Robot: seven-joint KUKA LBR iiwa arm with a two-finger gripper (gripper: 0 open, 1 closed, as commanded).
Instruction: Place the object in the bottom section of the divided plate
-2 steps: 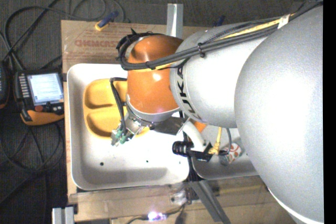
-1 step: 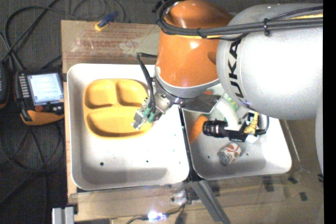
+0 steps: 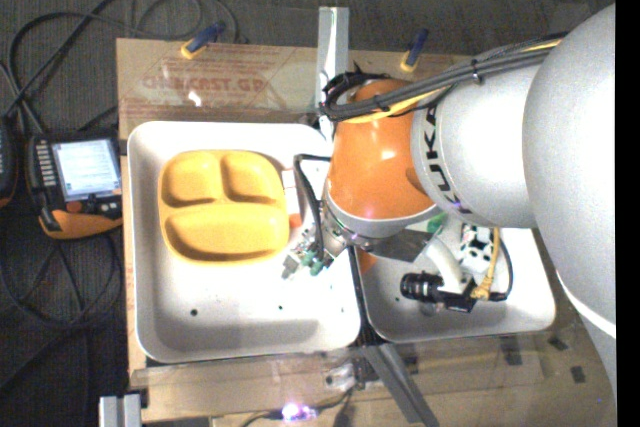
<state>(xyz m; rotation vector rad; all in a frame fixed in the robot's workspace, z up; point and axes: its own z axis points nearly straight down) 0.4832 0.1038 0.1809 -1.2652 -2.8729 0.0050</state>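
While beside the yellow divided plate [image 3: 222, 204], gripper [image 3: 305, 260] over left bin [image 3: 180, 327]

Two white bins [image 3: 150, 315] sit side by side, with one yellow divided plate [image 3: 222, 205] of three sections, and perhaps one small object [image 3: 308, 260].

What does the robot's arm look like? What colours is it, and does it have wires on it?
The arm is big, round and shiny light grey, with a bright orange band near its wrist. Dark letters are printed on the grey part. A black cable runs along its top. At the end sits a small claw of silvery metal with green bits.
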